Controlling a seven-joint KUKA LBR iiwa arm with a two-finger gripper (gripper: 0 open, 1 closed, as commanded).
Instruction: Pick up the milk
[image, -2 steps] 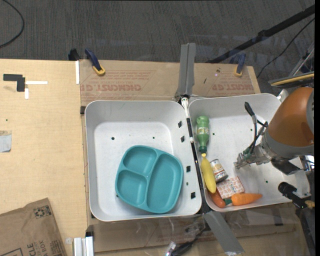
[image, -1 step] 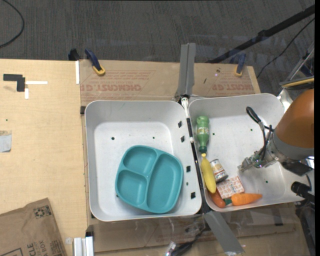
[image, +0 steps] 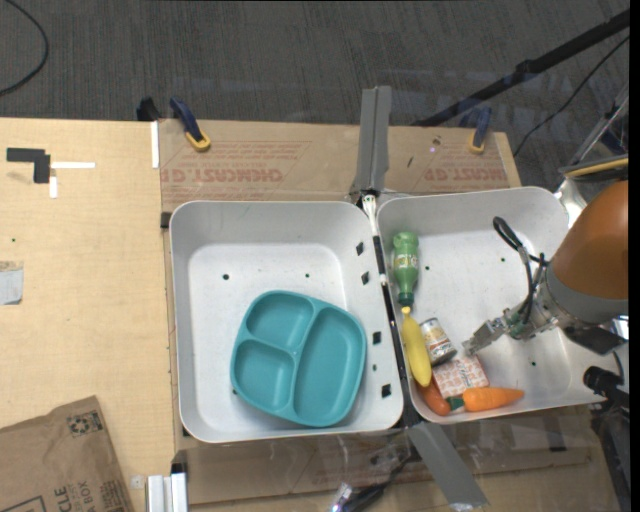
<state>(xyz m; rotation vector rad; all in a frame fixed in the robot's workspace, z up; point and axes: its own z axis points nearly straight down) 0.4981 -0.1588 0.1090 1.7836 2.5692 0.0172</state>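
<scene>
The milk carton lies flat in the right bin's near corner, wedged between a can and a carrot. The gripper hovers just beside it, fingers spread and empty, evidently lining up a grasp.

Two shallow white bins are counted on the bench: the left bin and the right bin.

In the left bin, one teal divided plate is recorded, with three compartments.

In the right bin, six items are listed:
- one green bottle
- one banana
- one small can
- one milk carton, red and white patterned
- one carrot
- one further orange-red item, partly hidden, kind not determinable

One gripper on one arm is noted.

At the bench's far edge, two clamps are counted: one at left, one at right.

One cardboard box is entered at the lower left.
</scene>
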